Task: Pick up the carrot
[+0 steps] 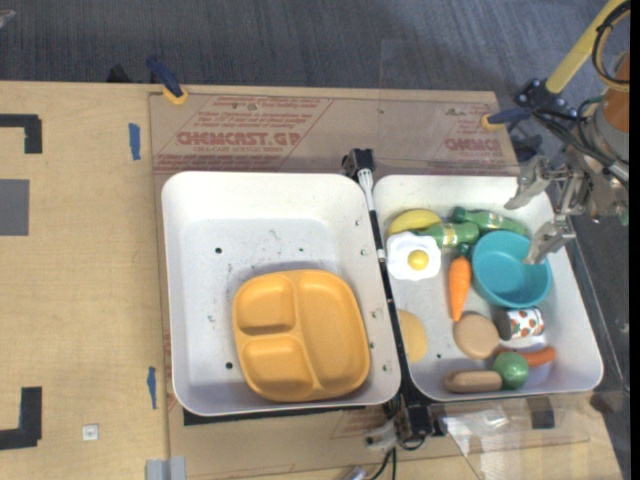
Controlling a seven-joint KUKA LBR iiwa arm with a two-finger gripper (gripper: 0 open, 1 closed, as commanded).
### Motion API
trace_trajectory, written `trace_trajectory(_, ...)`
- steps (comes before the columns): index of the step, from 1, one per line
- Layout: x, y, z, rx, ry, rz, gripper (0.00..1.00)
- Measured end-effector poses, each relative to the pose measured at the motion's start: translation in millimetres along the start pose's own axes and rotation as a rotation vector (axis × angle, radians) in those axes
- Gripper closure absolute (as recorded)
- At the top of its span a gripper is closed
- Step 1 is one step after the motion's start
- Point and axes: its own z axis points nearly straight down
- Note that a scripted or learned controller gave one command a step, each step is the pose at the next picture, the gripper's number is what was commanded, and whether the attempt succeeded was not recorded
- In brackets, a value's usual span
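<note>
1. Two-finger metal gripper (540,218) hangs over the far right corner of the right shallow white plastic bin (590,353); jaws spread, nothing between them. One finger sits near the bin's back rim, the other w/ its tip at the upper right rim of the round teal plastic bowl (512,268).
2. Grey arm w/ orange band (615,108) enters from the right edge, above the gripper.
3. Small orange toy carrot (458,286) lies in the right bin just left of the teal bowl, thick end toward the back, tip toward the front; apart from the gripper.
4. Around the carrot: white fried-egg toy w/ yellow yolk (414,258) to its left, yellow banana-like toy (414,222) and green leafy toy (470,224) behind, tan rounded toy (476,335) just in front.
5. Front of the bin: small white printed cup (524,322), green round toy (512,368), brown sausage-shaped toy (472,380).
6. Left shallow white plastic bin (200,228) holds a yellow-orange divided plastic tray (298,333) w/ three compartments, toward its front.
7. Both bins sit on a brown cardboard sheet (300,133) on the bench.
</note>
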Motion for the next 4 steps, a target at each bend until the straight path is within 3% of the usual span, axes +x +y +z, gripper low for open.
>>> trace_trajectory(1,6.2,31.2,155.0,0.002,-0.011,0.011,0.00)
trace_trajectory(2,53.0,63.5,165.4,0.001,-0.008,-0.088,0.00)
trace_trajectory(3,47.5,64.7,151.8,0.003,-0.025,-0.090,1.00)
trace_trajectory(4,84.2,73.4,162.6,0.005,-0.022,-0.195,1.00)
